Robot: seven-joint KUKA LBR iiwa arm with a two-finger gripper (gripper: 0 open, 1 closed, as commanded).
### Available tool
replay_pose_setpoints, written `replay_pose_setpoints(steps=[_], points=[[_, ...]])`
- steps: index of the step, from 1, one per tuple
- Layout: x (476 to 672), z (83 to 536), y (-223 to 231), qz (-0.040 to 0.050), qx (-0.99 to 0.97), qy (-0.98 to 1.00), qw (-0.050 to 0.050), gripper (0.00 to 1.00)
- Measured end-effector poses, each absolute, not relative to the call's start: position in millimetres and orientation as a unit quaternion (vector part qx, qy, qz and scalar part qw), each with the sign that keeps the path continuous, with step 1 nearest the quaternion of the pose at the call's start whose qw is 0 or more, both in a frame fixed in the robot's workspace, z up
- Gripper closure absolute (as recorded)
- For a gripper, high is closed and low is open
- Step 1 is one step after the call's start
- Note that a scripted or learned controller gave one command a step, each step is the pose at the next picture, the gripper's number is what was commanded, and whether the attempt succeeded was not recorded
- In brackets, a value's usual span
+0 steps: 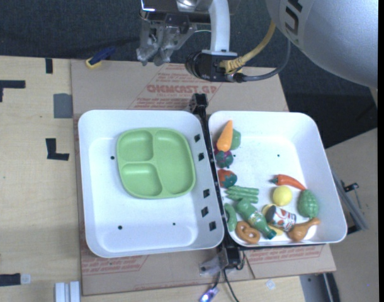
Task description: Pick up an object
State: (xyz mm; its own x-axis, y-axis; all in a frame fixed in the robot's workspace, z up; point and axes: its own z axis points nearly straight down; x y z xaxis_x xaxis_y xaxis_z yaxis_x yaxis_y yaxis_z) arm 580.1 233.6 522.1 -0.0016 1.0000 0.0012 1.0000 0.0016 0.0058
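Toy food pile (267, 216) fills right bin (305, 134); green divided plate (157, 163) in left bin (94, 168). Gripper (155, 49) above bench, holding nothing, finger gap unclear.

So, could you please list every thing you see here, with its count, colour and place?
bins: 2, white, side by side on the bench
divided plate: 1, light green, in the left bin
toy carrot: 1, orange, right bin, top left
toy chilli: 1, red, right bin, right side
toy lemon: 1, yellow, below the chilli
other toy foods: several, mostly green, orange and brown, along the right bin's left and bottom edges
cardboard sheet: 1, brown, under the bins
arm: 1, grey, top right
pincer: 1, metal, above the cardboard, behind the bins
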Motion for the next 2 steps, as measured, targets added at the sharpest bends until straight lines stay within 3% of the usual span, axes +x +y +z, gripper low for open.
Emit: replay_pose_setpoints(steps=[1,2], points=[[524.0,399.4,233.1,-0.0082,0.706,0.708,-0.003,1.00],[577.3,517.0,233.4,0.0056,0.707,0.708,0.003,1.00]])
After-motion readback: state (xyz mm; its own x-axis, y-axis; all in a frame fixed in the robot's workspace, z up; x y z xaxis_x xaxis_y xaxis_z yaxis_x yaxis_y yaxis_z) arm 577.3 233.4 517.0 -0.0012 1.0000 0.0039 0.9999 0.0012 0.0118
